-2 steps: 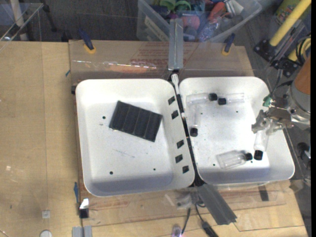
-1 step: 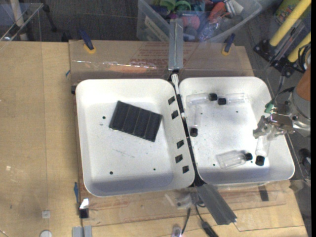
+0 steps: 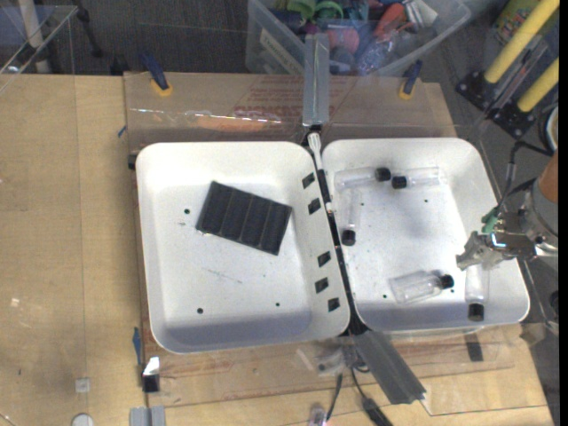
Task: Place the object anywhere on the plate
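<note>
A black ridged plate (image 3: 244, 217) lies tilted in the left bin (image 3: 169, 318). Several clear vials with black caps are scattered in the right bin (image 3: 461, 153): two near the far wall (image 3: 364, 180) (image 3: 419, 177), one upright along the divider (image 3: 348, 216), one lying near the front (image 3: 415, 286), and one by the right front corner (image 3: 476, 289). My gripper (image 3: 484, 245) hangs over the right bin's right side, just above that corner vial. I see nothing held in it.
A metal divider bar (image 3: 324, 229) with black tabs runs between the bins. A clear tote of colourful toys (image 3: 355, 11) stands behind the bins. Yellow tubes (image 3: 524, 34) sit at the far right. Bare wooden bench (image 3: 62, 238) spreads to the left.
</note>
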Action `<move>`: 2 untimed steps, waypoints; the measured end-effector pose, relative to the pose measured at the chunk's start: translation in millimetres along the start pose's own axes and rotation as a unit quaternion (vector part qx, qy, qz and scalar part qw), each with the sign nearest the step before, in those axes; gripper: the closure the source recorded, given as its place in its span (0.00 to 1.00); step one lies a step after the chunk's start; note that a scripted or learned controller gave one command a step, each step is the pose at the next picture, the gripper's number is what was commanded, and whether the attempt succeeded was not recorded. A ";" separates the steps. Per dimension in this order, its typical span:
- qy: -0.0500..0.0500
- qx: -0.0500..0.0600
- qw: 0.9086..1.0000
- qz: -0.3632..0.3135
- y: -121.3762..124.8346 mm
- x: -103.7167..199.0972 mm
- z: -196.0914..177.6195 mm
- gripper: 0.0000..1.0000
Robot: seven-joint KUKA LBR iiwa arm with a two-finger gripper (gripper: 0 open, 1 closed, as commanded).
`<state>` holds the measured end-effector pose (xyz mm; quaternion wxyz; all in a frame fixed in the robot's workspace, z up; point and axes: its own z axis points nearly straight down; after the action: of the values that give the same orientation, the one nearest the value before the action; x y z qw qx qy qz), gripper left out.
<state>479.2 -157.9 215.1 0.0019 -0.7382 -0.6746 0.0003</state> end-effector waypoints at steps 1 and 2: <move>0.000 0.000 0.999 -0.039 39.5 13.4 74.8 1.00; -0.002 -0.010 0.999 0.037 17.0 16.5 90.2 1.00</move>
<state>497.3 -142.8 124.9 -0.0065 -0.7623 -0.6471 -0.0046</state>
